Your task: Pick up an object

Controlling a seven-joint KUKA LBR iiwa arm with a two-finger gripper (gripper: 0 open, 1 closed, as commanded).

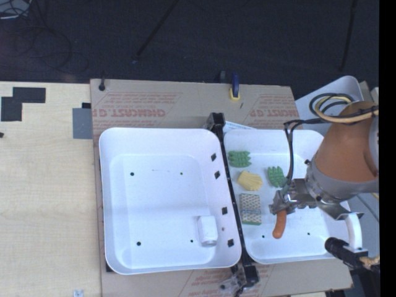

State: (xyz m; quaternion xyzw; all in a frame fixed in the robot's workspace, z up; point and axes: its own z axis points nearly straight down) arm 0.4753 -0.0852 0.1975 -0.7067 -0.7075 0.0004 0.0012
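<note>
Orange carrot (279, 225) upright-lengthwise in right bin (309, 252), top end between clenched fingers (283, 205).

Two shallow white bins sit side by side: the left bin (117, 166) at centre frame and the right bin (309, 240) toward the right. The left one holds a single white block (207, 230) near its lower right corner. The right one holds five things: two green pieces (239, 159) (275, 176), one yellow piece (250, 180), one checkered sponge-like pad (250, 208) and one orange carrot-shaped piece (279, 226).
</note>
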